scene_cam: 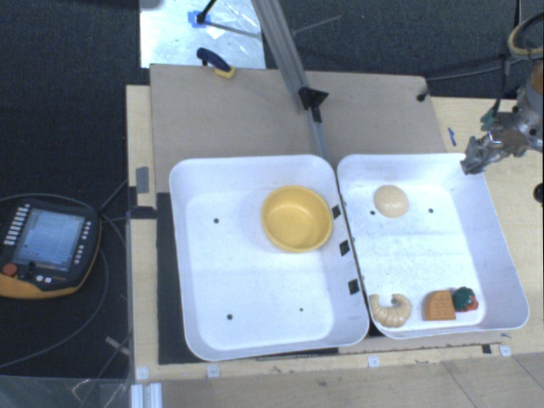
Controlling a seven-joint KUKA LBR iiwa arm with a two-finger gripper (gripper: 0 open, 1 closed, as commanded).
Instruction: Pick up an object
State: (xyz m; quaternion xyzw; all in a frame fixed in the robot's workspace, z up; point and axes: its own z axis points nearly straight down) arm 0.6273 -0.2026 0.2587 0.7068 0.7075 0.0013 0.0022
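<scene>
While the end effector [478,155] hangs at the top right corner of the right bin [497,253], just over its rim, nothing lies between its tips, so it carries nothing; whether it stands released or clenched I cannot tell, as it is small and dark against the bench [255,109]. The step in hand looks like the approach, with no object yet chosen by contact; the pick itself is not yet done. In the right bin a pale round ball [391,201] sits near the top, well apart from the three things along the bottom edge: a curled cream grub-shaped toy [390,309], an orange block [439,305] beside it, and a small red and green piece [464,298] touching the block's right side. In the left bin [195,262] a yellow bowl [296,218] stands upright near the wall that meets the right bin. The ball is the nearest candidate, lying down and to the left of the end effector; I judge the next move calls for a shift inward over the bin, a descent centred on the ball, and a firm close; being round, it may roll off if the tips land off centre. The crowded block and red piece would be harder to take singly.
</scene>
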